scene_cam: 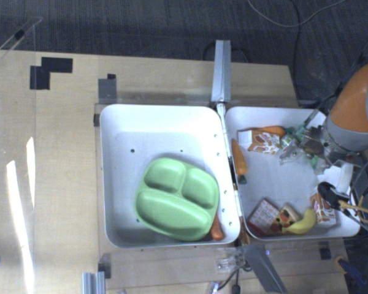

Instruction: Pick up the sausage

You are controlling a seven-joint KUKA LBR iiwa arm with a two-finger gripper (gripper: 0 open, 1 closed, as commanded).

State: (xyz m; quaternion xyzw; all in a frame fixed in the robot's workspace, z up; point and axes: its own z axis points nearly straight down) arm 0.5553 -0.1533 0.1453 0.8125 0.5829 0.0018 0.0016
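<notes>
Camera view: sausage (216, 228) lies in the left bin (116, 164), wedged between the green tray (178, 198) and the bin's near right corner. End effector (306, 144) hovers over the right bin (264, 182), well apart; its opening cannot be told.

Two white bins (113, 164) sit on a pale wooden bench (49, 195): a light green divided plate (176, 198) in the left, a yellow banana (302, 223) near in the right.
</notes>
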